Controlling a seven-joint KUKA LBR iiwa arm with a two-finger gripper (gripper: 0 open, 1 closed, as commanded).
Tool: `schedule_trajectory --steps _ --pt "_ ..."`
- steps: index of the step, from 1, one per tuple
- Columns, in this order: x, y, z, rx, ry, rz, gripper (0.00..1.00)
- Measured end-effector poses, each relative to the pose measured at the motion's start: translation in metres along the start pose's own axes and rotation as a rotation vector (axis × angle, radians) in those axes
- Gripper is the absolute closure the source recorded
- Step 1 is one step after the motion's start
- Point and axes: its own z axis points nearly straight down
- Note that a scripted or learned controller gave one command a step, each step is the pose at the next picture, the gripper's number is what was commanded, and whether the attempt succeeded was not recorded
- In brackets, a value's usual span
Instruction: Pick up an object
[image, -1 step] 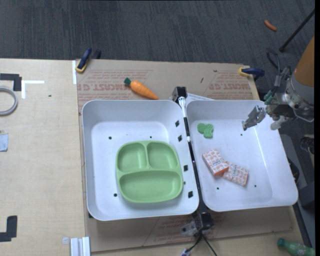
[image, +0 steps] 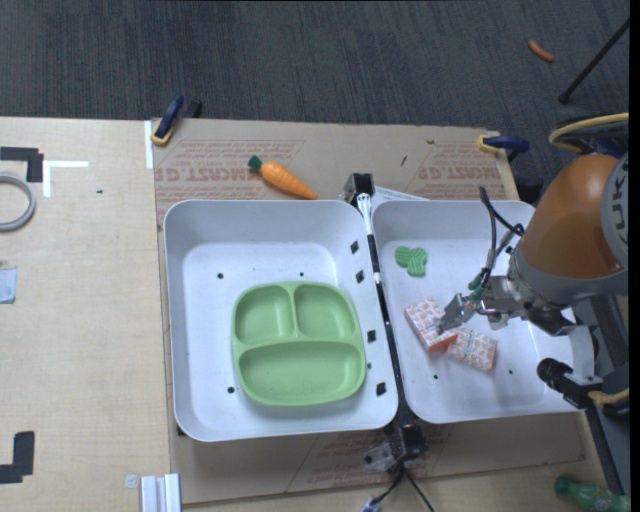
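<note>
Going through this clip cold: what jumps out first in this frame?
The pale green divided plate sits in the middle of the left bin. On the right, the grey arm with its orange band reaches into the right bin, its gripper low over two small orange-and-white cartons, with a small green item beyond them. A toy carrot lies on the cardboard behind the left bin.

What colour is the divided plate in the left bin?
Light green, seen clearly in the camera view: the divided plate lies in the left bin.

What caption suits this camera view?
Robot claw hovers over small cartons in the right bin; green tray sits left.
</note>
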Motion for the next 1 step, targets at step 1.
schedule_trajectory --steps 1 --pt "-0.0024 -0.0266 0.0478 -0.013 -0.008 -0.42 0.0"
